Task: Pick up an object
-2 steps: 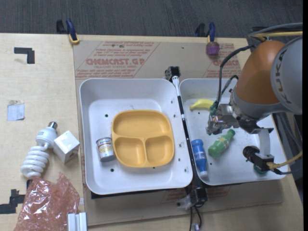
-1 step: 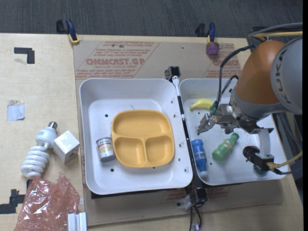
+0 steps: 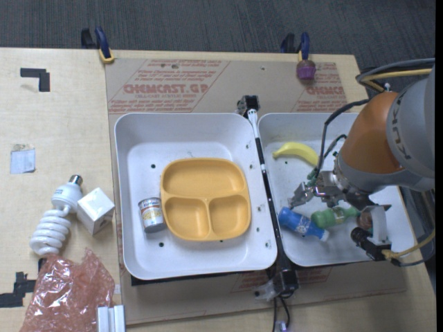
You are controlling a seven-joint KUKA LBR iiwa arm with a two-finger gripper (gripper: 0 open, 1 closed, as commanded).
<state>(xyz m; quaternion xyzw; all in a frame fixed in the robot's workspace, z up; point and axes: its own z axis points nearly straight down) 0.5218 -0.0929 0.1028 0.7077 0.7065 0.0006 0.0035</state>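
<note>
Hovering low in the right bin (image 3: 297, 251), gripper (image 3: 302, 194), open and holding nothing, just above blue bottle (image 3: 302, 223) beside green bottle (image 3: 331, 217); risk: fingers nudging the crowded bottles, rolling the target away.

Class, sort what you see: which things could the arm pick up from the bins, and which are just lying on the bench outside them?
In the bins: banana, blue bottle, green bottle, small can, yellow tray.

Lying about: spiral light bulb, white cube, crumpled pink wrap.
</note>
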